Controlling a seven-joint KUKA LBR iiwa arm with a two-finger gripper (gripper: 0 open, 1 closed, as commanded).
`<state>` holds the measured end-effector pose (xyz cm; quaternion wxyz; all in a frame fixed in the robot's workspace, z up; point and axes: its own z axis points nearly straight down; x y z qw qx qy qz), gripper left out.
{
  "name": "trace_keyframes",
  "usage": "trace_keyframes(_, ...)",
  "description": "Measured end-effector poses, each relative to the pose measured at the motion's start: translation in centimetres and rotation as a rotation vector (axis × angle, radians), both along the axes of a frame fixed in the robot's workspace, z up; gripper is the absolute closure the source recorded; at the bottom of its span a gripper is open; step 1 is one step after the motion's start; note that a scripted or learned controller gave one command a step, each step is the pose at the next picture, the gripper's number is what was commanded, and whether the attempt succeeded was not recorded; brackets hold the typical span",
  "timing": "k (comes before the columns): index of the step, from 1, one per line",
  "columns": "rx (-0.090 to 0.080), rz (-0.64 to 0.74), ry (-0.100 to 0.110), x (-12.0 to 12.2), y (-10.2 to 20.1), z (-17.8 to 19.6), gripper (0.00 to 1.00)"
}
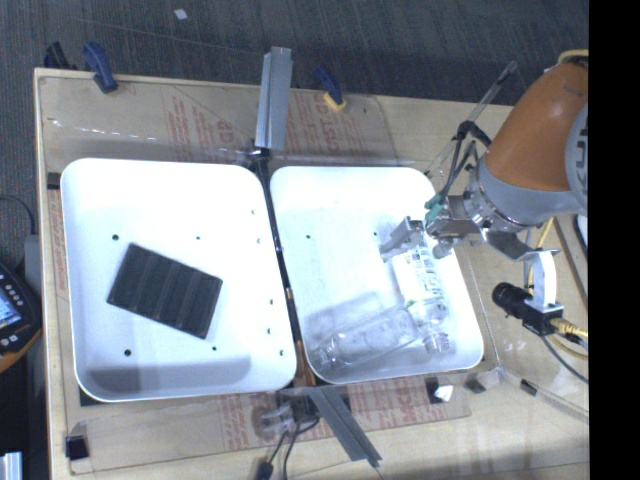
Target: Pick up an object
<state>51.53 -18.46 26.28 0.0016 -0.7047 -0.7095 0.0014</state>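
Claw (408,236), state impossible to tell, over right bin (300,268) beside clear plastic bottles (400,318); dark ribbed pad (165,290) alone in left bin (80,208).

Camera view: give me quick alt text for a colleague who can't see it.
The gripper hangs over the right bin, above clear plastic bottles lying along its near right side. A dark ridged panel lies flat in the left bin.
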Motion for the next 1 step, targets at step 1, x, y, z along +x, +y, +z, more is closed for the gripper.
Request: trace_keyframes(1, 0.000, 0.000, 0.000, 0.00, 0.00, 0.00, 0.00)
